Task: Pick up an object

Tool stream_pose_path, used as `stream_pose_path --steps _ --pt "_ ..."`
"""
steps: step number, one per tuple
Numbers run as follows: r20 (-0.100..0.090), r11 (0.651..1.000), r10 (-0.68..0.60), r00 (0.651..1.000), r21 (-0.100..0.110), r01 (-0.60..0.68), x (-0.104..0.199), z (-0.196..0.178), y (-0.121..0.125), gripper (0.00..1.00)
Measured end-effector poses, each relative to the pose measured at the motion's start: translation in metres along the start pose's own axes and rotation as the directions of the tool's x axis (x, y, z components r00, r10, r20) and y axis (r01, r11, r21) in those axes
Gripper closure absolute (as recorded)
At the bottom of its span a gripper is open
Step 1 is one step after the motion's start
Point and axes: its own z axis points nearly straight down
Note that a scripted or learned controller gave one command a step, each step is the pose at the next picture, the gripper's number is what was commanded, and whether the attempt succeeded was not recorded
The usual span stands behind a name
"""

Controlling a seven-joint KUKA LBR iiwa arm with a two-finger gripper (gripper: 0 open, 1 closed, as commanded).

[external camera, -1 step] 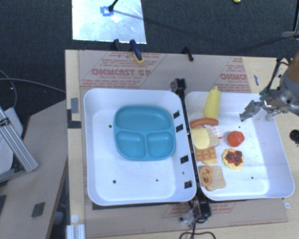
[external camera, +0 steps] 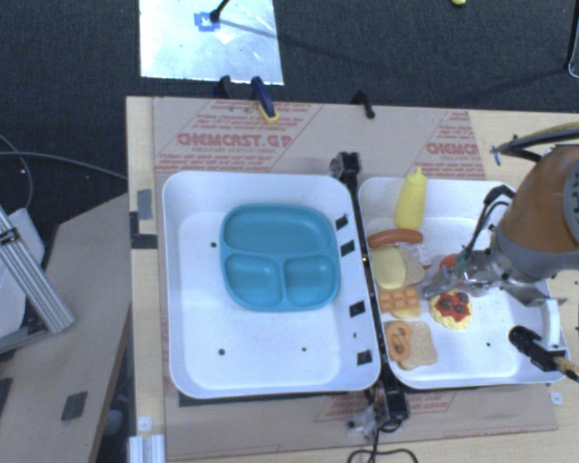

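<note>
The wooden surface [external camera: 222, 128] carried two shallow white bins side by side, and nothing had yet been lifted from either. The left bin [external camera: 198, 355] held a blue divided plate [external camera: 278, 257], lying flat near its middle and well apart from the arm.

The grey arm [external camera: 550, 215], with its orange band, reached in over the right bin [external camera: 482, 360], where the toy food lay in a loose line down the side nearest the divider. The gripper [external camera: 451, 280] was low over that bin, just above a small round yellow piece topped with red [external camera: 452, 309] and just beside a pale yellow piece [external camera: 390, 266]. Whether it was open or closed could not be made out from this slanted view, nor whether it was touching anything.

The candidates for the pick all appeared to rest on the bin floor. A yellow squeeze bottle [external camera: 411, 198] lay at the far end. A red sausage [external camera: 396, 237] lay just below it, touching or nearly touching the pale yellow piece. Nearer the camera were an orange waffle [external camera: 400, 302] and a slice of toast with an orange ring on it [external camera: 411, 343].

On this evidence the task stood at the approach stage. The arm was in place over the cluster, most likely aimed at the red-topped piece. Closing on one object and raising it clear of the bin were still to come. The tight packing of the pieces suggested a neighbour could be nudged or caught in the grasp.
</note>
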Motion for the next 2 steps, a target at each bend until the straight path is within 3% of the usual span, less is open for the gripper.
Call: stream_pose_path --steps 1,2 --pt "0.000 1.000 -0.009 1.000 -0.007 0.009 0.057 -0.005 0.032 0.00" --pt "-0.001 1.000 0.000 1.000 -0.001 0.000 0.079 -0.034 -0.015 0.00"
